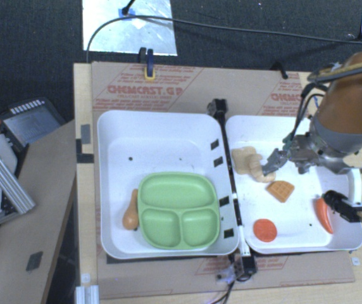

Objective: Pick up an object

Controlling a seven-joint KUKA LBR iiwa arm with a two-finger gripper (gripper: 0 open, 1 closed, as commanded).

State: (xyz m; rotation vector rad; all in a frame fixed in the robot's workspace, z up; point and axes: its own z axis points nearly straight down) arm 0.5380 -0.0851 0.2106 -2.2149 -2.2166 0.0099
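1 end effector [271,165] over right bin [295,242], touching beige piece [249,162]; finger spread unclear, cannot tell.

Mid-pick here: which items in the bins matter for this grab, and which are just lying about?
In play:
two-finger gripper
pale beige bread-shaped toy, right beside the gripper tip

Lying about:
orange waffle-shaped square
flat red disc
red-orange curved piece
green divided plastic plate
tan drumstick-shaped toy
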